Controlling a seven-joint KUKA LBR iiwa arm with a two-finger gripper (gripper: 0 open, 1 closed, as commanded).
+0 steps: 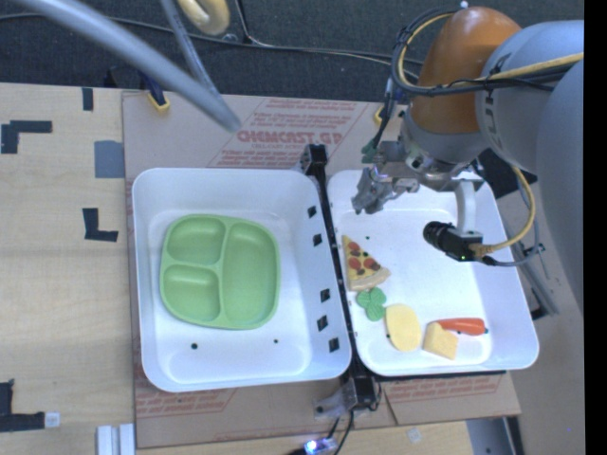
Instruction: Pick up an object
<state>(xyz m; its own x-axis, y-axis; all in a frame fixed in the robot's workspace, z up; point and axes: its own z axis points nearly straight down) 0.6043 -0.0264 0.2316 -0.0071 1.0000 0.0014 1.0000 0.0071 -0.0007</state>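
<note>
From my feed, the wooden bench (57, 245) carries a brown cardboard sheet (285, 126) with red printing. On that sheet I see the left bin (152, 349) and the right bin (507, 325), touching along a black clipped seam.

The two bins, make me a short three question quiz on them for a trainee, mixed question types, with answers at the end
1. True or false: the green tray lies in the left bin.
2. Which item in the right bin lies nearest the divider between the bins? A) pizza slice B) carrot C) cheese wedge
3. Fill in: the gripper hangs over the ____ bin.

Key
1. True.
2. A. The pizza slice sits close by the divider; carrot and cheese wedge lie toward the front right corner.
3. Right, over its far end.
</note>
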